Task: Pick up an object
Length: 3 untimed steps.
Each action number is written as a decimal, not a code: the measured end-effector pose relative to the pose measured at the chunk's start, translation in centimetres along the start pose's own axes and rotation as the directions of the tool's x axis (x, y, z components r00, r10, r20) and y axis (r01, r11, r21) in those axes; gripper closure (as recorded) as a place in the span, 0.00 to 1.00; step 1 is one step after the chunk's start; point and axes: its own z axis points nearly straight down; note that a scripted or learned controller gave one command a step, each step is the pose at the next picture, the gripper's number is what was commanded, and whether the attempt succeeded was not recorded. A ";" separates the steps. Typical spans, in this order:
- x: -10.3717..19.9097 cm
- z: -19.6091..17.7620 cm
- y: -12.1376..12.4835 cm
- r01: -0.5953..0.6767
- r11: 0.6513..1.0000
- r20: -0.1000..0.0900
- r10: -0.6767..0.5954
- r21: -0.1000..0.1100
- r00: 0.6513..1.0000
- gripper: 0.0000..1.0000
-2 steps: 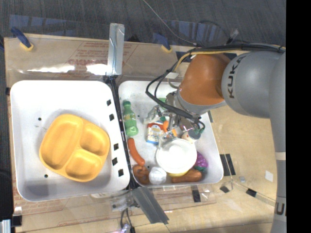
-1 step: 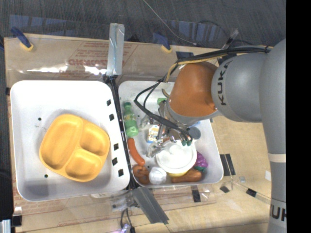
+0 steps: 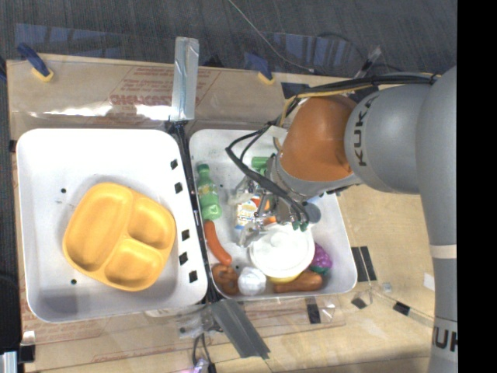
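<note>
My arm's orange-banded wrist (image 3: 314, 140) hangs over the middle of the right bin (image 3: 342, 239). The gripper (image 3: 273, 208) reaches down below it among the jumbled items, right above a colourful packet (image 3: 248, 211) and the top of a white round lid (image 3: 281, 252). Along the bin's left wall lie a green bottle (image 3: 206, 196) and an orange sausage-like piece (image 3: 217, 243). A purple toy (image 3: 321, 259), a brown bun-like piece (image 3: 300, 281), a small white cap (image 3: 251, 280) and a brown lump (image 3: 225, 278) sit at the front. A green item (image 3: 260, 162) peeks out beside the wrist.
The left bin (image 3: 46, 162) holds a yellow divided plate (image 3: 118, 235). Black cables (image 3: 248, 142) loop from the wrist over the back of the right bin. A taped divider (image 3: 185, 208) separates the two bins. Cardboard and tape line the bench behind.
</note>
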 end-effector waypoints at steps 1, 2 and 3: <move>0.2 0.1 1.5 -0.075 0.997 -0.006 0.075 -0.002 0.997 0.00; -1.8 0.0 -0.5 0.042 0.999 0.001 -0.042 0.000 0.999 0.00; 1.3 0.1 1.7 -0.176 0.984 -0.006 0.176 -0.001 0.984 0.00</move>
